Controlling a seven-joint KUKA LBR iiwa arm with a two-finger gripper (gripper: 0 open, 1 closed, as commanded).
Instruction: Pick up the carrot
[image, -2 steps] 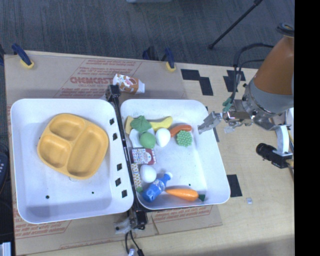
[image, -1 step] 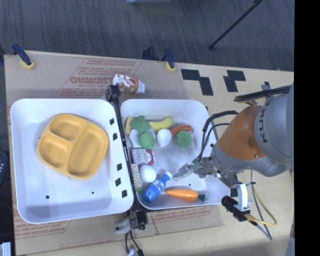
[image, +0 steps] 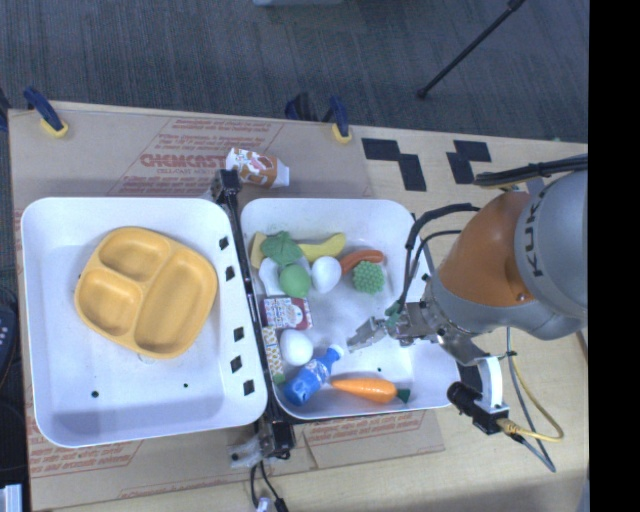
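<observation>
The claw (image: 368, 333) hangs over the right bin (image: 400, 215), reaching in from the right, its metal tips pointing left over bare white floor near the middle of the bin. Nothing sits between the tips, and whether they are spread or closed is too small and blurred to tell. Behind it the grey arm (image: 555, 260) with its orange band covers the bin's right edge.

The carrot (image: 366, 388) lies flat below the claw, along the bin's near wall, orange with a green end pointing right. It is near the claw but apart from it. Just left of the carrot, touching or almost touching its tip, a blue bottle (image: 310, 378) lies tilted. Above the bottle is a white egg (image: 296, 347), and above that a small red and white carton (image: 286, 312).

Farther up sit a second white egg (image: 326, 273), a green leafy vegetable (image: 286, 262), a yellow banana (image: 322, 245) and a green bumpy ball (image: 368, 277) with an orange-red piece just above it.

The left bin (image: 60, 410) holds a yellow divided plate (image: 145, 290).
</observation>
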